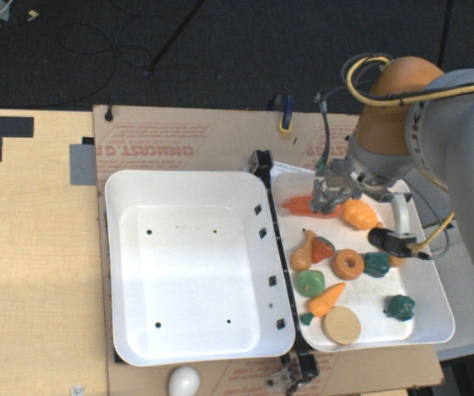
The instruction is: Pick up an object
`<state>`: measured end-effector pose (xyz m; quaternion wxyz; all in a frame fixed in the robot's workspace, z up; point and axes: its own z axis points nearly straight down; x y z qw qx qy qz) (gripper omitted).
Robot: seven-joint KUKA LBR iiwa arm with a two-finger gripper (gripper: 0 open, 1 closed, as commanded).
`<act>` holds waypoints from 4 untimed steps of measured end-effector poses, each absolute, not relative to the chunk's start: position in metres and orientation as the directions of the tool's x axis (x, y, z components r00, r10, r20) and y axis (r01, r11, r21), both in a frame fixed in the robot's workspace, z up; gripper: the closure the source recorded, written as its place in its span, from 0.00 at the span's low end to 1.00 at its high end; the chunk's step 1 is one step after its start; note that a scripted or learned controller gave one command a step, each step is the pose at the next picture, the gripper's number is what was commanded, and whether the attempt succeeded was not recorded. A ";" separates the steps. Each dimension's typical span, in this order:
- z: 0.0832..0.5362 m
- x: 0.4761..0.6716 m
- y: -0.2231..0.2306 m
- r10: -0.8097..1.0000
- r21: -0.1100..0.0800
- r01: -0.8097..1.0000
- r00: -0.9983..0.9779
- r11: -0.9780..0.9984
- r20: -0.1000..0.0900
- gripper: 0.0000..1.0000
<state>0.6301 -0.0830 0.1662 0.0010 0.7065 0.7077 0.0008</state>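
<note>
The red-orange piece [301, 205] lies flat at the far end of the right bin [435, 320], just to the left of the gripper [329, 195] and partly under it. Its long axis runs left to right across the bin, pointing away from the hand toward the divider between the bins. The gripper sits low over the piece's right end. I cannot tell from this slant how the hand stands, and no object is seen pinched.

Just right of the hand sits an orange lemon-shaped piece [359, 214], near enough to be bumped. Nearer the camera from the hand lie a strawberry [322, 248], a doughnut [348, 264] and a carrot [326, 299]. The left bin [121, 221] lies well to the hand's left
</note>
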 end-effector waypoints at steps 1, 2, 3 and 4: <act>0.284 0.647 -0.047 1.000 0.009 1.000 -0.005 0.005 0.000 1.00; 0.416 0.646 0.020 1.000 0.008 1.000 -0.007 0.007 0.000 1.00; 0.540 0.645 0.025 1.000 0.006 1.000 -0.002 0.002 -0.001 1.00; 0.400 0.643 0.018 1.000 -0.021 1.000 0.001 -0.001 -0.002 1.00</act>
